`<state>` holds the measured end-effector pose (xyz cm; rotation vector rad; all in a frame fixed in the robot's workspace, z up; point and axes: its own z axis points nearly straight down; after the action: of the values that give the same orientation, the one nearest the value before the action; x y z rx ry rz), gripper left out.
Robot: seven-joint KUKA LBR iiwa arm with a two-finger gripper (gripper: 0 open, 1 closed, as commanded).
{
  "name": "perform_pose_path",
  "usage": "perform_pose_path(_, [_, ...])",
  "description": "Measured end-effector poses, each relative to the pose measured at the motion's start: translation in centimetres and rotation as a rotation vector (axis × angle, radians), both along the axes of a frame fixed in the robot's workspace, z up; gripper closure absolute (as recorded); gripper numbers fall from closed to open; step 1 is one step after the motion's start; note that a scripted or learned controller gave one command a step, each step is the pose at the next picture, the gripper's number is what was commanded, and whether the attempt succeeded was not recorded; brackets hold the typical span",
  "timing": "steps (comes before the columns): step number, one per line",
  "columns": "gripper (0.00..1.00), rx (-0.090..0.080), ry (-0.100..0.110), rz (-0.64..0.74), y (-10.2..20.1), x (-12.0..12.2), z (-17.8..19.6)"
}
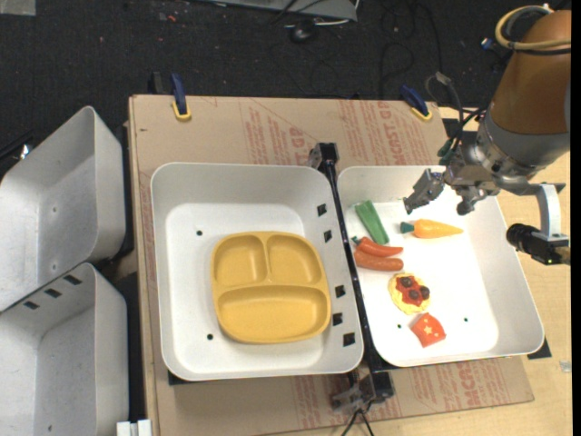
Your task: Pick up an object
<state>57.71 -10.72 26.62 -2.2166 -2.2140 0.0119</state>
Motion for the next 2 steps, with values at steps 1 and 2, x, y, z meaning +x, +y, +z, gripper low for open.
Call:
perform_pose_path(1, [0.00,-0.002,-0.011,0.002,0.0,0.2,0.6])
perform_pose_path(2, [0.00,0.000,-0.006,0.001,0.7,-0.1,-4.0])
